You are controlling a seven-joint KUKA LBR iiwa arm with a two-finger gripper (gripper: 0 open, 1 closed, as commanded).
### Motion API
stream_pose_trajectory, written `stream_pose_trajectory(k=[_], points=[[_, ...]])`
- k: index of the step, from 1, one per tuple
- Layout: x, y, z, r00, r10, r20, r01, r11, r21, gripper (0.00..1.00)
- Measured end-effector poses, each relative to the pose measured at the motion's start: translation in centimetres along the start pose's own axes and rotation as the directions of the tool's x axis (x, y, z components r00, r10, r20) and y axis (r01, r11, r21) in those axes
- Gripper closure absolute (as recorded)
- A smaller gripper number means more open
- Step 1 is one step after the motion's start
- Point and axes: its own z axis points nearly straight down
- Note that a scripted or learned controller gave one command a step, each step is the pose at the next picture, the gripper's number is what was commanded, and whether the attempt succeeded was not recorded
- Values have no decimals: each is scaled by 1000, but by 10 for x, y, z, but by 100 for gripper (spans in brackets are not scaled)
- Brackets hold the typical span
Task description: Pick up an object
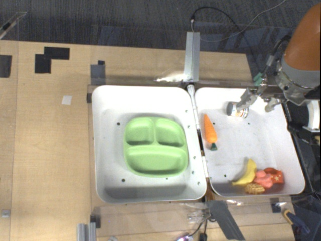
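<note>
Two shallow white bins sat side by side on my desk, and from my remote seat I looked down on both at a slant. The left bin carried a green divided plate with three compartments, lying flat near its middle. The right bin held the loose pieces: an orange carrot with a dark green tip lay close to the bin's left wall, pointing roughly along it, and a yellow banana curved in the lower right corner, just beside a red piece of toy fruit and a small tan waffle-like piece that touched or nearly touched them. My arm reached in from the right, its orange band showing at the upper right of the view above the grey wrist. The claw hung over the upper part of the right bin, near the far wall, with a small silver and orange-tinted object at its tip; I could not tell whether that thing sat between the fingers or merely lay against them, nor whether the claw was spread or pinched. The carrot lay well apart from the claw, lower in the same bin.
</note>
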Motion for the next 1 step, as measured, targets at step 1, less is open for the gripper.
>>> stream_pose_trajectory(k=[1], points=[[-6,35,181,990,-143,1,143,990,-4,0]])
